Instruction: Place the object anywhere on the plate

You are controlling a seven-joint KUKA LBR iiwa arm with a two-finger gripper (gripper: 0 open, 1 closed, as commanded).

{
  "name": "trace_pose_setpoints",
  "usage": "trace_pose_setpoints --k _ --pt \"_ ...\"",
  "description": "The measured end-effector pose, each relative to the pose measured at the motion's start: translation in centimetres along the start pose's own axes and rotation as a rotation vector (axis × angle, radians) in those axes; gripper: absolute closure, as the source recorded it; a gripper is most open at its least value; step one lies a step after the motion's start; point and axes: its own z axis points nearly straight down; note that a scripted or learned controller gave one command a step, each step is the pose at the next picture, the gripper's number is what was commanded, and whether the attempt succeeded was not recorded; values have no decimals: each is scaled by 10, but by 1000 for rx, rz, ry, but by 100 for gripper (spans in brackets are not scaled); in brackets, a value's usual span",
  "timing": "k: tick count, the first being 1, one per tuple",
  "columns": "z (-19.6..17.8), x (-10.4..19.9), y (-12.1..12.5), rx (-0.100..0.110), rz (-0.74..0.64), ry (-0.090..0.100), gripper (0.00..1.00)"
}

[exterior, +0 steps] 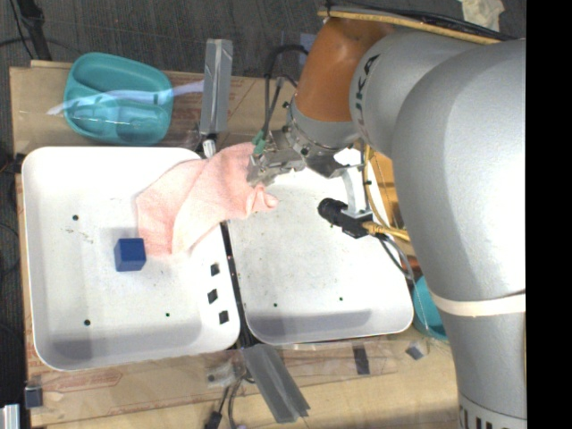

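One arm [447, 150], mine, grey with the orange band, reaching in over the far side of the right bin [313, 302]. That bin's floor lies mostly below and toward the viewer from my gripper [268, 166]. The left bin [36, 239] is off to the gripper's left in the camera view. A pink cloth [201, 195] is draped over the wall between the two bins. Its near corner is bunched right at my gripper, touching or just under it, and the rest spreads away leftward into the left bin. A teal plate [116, 96] sits outside the bins, well apart from the gripper, up and to the left in the view. A blue cube [130, 254] is in the left bin, down-left of the gripper beyond the cloth, not touching me. Gripper state: cannot tell if spread or pinched, since cloth and wrist hide it. Judged progress: nothing is on the plate yet. The object is probably the cloth, given where the gripper is, so securing it, carrying it and releasing it are all left.
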Motion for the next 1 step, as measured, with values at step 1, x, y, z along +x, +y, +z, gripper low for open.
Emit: trace_pose_setpoints --k 1 --pt "-18 96 -9 0 -149 0 100"
